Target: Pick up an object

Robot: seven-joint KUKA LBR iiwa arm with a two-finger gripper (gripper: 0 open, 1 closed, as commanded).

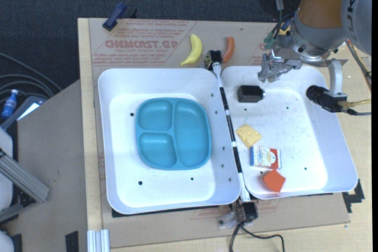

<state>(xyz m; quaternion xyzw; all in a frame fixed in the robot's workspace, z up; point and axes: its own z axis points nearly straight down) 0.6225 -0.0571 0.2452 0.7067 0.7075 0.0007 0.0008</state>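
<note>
- A small blue object (114, 16) lay at the far left corner of the worktop (147, 59), on its edge.
- The left bin (112, 127) held a teal divided plate (173, 133), lying flat near the middle with its three compartments facing up.
- A yellow toy banana (192, 50) and an orange-red, pepper-shaped piece (228, 49) lay on the worktop behind the bins, close to where the two bins met.
- The black block (250, 93) lay in the right bin (331, 150), in its far left part, near the rim shared with the left bin.
- Three more items ran in a loose line down the right bin's left side toward the near edge: a yellow wedge (248, 135), a small white, blue and red carton (264, 157) and an orange block (274, 180).
- The end effector (270, 71) hung over the far edge of the right bin, just right of and beyond the black block, close by but apparently clear of it.
- Whether the end effector was released or clenched could not be told from this angle.
- The grey and orange arm (331, 3) reached in from the upper right.
</note>
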